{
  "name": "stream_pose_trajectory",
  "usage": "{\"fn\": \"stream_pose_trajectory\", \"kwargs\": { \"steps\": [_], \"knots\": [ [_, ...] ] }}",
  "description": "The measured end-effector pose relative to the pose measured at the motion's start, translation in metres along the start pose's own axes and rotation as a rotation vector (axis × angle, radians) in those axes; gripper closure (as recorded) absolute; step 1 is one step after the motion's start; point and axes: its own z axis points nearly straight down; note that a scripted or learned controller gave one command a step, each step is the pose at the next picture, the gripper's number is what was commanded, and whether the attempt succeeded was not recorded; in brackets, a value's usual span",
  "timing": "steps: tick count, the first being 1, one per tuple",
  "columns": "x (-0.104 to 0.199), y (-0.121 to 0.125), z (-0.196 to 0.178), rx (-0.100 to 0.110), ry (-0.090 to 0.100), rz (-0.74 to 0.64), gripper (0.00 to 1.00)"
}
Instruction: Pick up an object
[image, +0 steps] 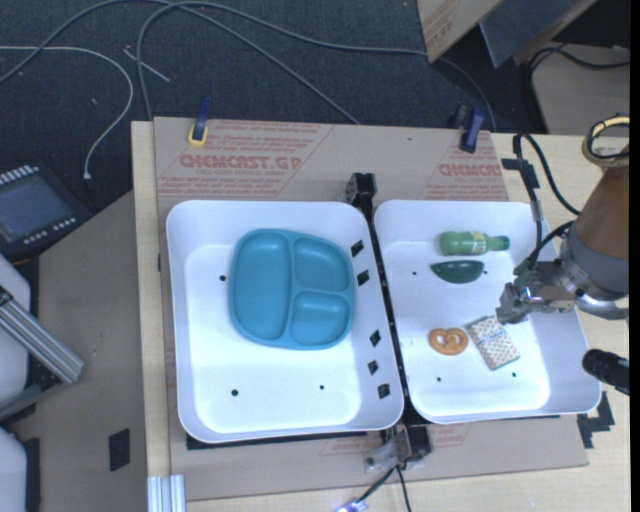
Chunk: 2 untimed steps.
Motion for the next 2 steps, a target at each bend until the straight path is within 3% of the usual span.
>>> {"fn": "stream_pose_trajectory", "kwargs": {
  "steps": [2],
  "knots": [
    [0.106,-0.004,-0.001,0.006,0.004,-0.004,1.0]
  ]
}}
